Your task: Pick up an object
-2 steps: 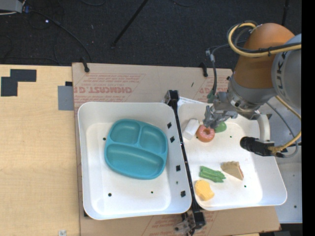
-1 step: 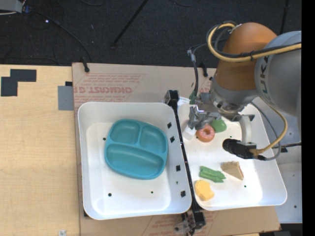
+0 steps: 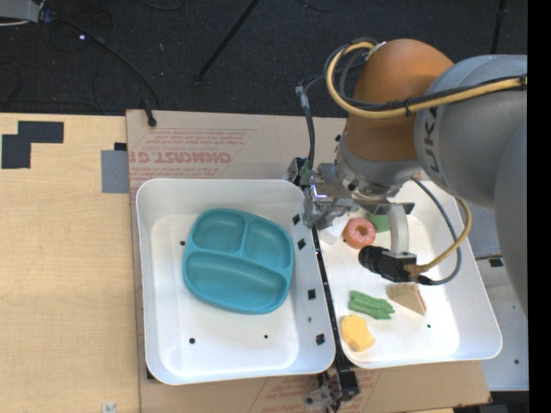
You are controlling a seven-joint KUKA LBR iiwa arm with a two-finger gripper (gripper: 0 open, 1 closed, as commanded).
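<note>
**Camera view.** You are looking down on two white bins sitting side by side.

1. The pink doughnut (image 3: 359, 231) is lying in the right bin (image 3: 465, 317), near its upper left corner. Its hole is facing up toward the camera. Being a ring, it is showing no long axis.
2. The gripper (image 3: 317, 206) is hanging over the wall shared by the two bins, just left of the doughnut. The grey wrist is overhanging the doughnut's upper edge. You cannot tell whether the gripper is apart or together.
3. Below the doughnut, a green toy vegetable (image 3: 371, 305) is lying with its long axis running left to right. A tan wedge (image 3: 407, 299) is sitting just beside it on the right, and a yellow piece (image 3: 356, 332) is lying just beneath it.
4. A teal divided plate (image 3: 238, 259) is lying flat in the left bin (image 3: 164, 231), well apart from the doughnut.
</note>
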